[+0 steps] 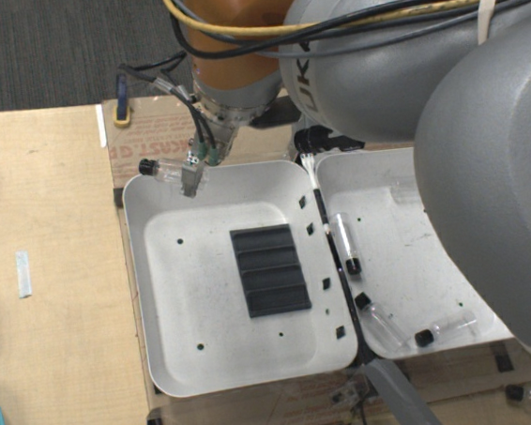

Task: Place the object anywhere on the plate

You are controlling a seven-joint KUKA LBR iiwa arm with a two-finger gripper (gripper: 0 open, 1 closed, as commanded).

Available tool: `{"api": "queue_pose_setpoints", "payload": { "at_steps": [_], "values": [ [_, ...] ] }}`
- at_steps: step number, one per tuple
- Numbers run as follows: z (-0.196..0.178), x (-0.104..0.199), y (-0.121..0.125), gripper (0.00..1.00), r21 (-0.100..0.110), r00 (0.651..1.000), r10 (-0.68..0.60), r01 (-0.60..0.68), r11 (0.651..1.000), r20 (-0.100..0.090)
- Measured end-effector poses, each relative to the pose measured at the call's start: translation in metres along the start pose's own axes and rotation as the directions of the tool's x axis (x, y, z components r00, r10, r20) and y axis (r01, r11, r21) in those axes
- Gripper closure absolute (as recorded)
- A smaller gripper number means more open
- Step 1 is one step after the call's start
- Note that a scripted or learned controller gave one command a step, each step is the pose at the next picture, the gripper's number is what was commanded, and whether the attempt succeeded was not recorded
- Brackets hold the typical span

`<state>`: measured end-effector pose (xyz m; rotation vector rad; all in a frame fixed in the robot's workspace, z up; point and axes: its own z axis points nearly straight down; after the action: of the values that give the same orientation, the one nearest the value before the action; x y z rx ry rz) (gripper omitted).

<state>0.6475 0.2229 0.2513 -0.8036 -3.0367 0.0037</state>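
**Item 1. Plate** (pixel 270 270): black, rectangular and matte, with ribs running crosswise in raised bands. It lies flat near the middle of the left bin.

**Item 2. Left bin** (pixel 168 359): a shallow white tray with rounded corners, a scuffed, grey-speckled floor and small dark holes.

**Item 3. Right bin** (pixel 465 318): the same make, touching the left bin along a shared black-clipped edge and partly covered by the arm.

**Item 4. Clear tube** (pixel 159 169): the task's object, a slim transparent cylinder with a black cap at its left end. It lies tilted over the far left corner of the left bin, at the rim and well apart from the plate.

**Item 5. Gripper** (pixel 190 179): small and grey-metal, with green and black wiring. It hangs below the orange band over that same corner. The tube's uncapped end meets its tip. How far it is open, and whether it has hold of the tube, cannot be told.

**Item 6. Spare tubes**: similar clear cylinders with black caps, lying in the right bin. One (pixel 345 244) is beside the shared edge and one (pixel 439 333) is near the front rim.

**Item 7. Bench top** (pixel 50 229): pale wood grain, with printed brown cardboard (pixel 159 138) under the bins.
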Motion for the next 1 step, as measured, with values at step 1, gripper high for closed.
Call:
{"api": "queue_pose_setpoints", "payload": {
  "at_steps": [1],
  "values": [
    [0.0243,-0.0009,0.0071,1.00,-0.001,0.997,-0.083,0.083,0.997,0.001]
  ]
}}
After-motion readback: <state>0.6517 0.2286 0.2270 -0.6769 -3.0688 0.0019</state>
